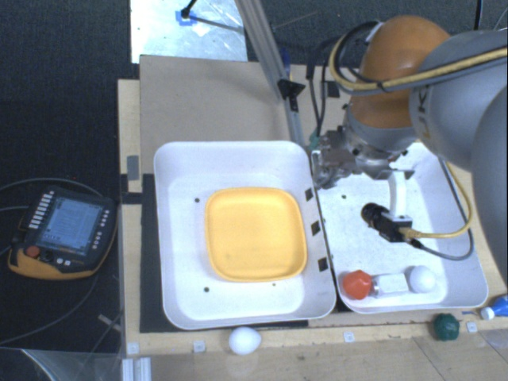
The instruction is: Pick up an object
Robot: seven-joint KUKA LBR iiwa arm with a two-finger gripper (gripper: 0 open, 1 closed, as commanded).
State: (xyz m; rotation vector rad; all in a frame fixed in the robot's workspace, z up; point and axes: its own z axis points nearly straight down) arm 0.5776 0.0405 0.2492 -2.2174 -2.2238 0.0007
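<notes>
Gripper (328,167) at the right bin's (459,213) far corner by the divider, grip state unreadable with the wrist blocking it, nothing visibly held; pick candidates orange ball (356,284) and white ball (421,279) lie well apart from it against the near wall, likely rolled there, with the yellow plate (255,233) off to its side.
</notes>
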